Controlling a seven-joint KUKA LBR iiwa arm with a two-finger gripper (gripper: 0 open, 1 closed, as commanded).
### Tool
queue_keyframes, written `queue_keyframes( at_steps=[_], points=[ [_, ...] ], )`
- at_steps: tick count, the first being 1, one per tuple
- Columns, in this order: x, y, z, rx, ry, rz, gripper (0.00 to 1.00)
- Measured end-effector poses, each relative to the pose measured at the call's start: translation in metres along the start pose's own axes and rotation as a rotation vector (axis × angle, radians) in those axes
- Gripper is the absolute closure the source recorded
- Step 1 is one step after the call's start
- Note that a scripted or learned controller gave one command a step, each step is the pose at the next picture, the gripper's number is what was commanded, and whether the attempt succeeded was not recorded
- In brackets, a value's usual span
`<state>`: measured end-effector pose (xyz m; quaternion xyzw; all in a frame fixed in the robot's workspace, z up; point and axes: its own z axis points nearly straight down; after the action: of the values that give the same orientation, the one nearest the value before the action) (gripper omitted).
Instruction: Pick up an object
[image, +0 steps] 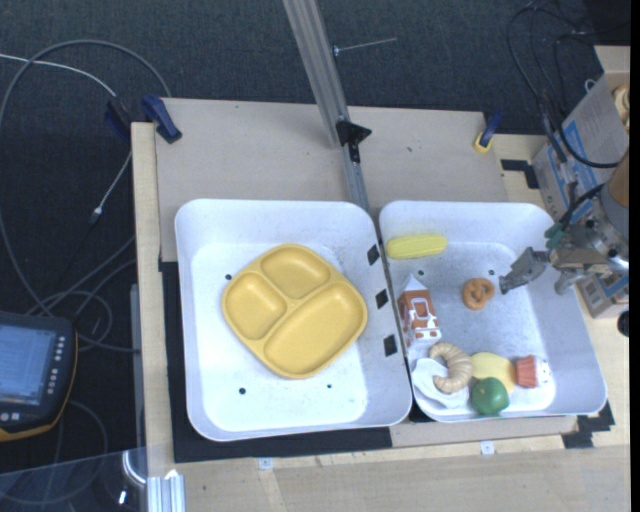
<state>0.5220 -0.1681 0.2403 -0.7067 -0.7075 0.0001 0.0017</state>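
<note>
Two shallow white bins are seen side by side on the bench. In the left bin (200, 300) one yellow divided tray (293, 310) is laid, with three compartments. In the right bin (570, 360) seven small objects are counted: one yellow corn cob (416, 246) near the far wall, one brown pretzel (477, 293) toward the middle, one red and white carton (418, 313) beside the inner wall, and, clustered at the near edge, one tan croissant (451, 366), one yellow lemon (489, 365), one green ball (489, 397) and one orange and white piece (527, 372). The gripper (545, 268) is held over the right bin's far right part, its two fingers spread apart with nothing between them. The pretzel lies just left of the nearer finger, apart from it. A metal pole (328, 95) is slanted across the bench behind the bins.
</note>
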Motion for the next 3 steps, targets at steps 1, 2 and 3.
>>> queue_keyframes(
  at_steps=[1, 2, 3],
  points=[
    [0.0, 0.0, 0.0, 0.0, 0.0, 0.0, 0.0],
    [0.003, 0.009, 0.054, 0.005, 0.001, 0.0, 0.0],
    [-0.001, 0.0, 0.104, 0.005, 0.001, 0.002, 0.0]
  ],
)
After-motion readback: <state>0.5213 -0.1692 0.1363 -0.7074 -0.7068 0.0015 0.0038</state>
